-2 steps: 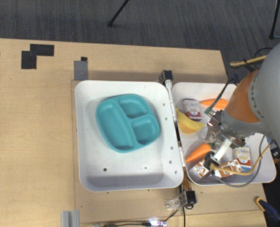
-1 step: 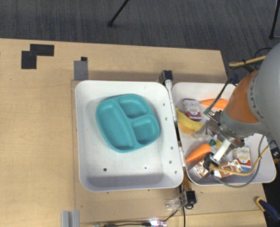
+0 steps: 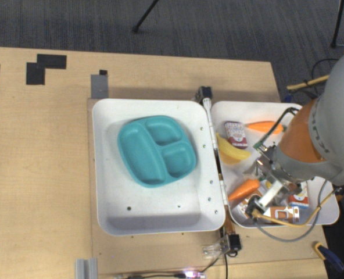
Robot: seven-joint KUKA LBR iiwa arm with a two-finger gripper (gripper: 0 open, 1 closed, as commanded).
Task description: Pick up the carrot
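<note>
Carrot (image 3: 243,189) — end perhaps behind gripper (image 3: 264,182)

The arm (image 3: 337,106) is bulky, rounded and grey, with a broad orange band (image 3: 300,141) above the wrist; a thin dark cable (image 3: 275,128) arcs over its metallic gripper (image 3: 264,176).

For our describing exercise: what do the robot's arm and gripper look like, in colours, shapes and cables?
The arm is bulky, rounded and pale grey, with a broad orange band above the wrist. The gripper is small grey metal hardware. A thin yellow cable loops beneath it.
</note>
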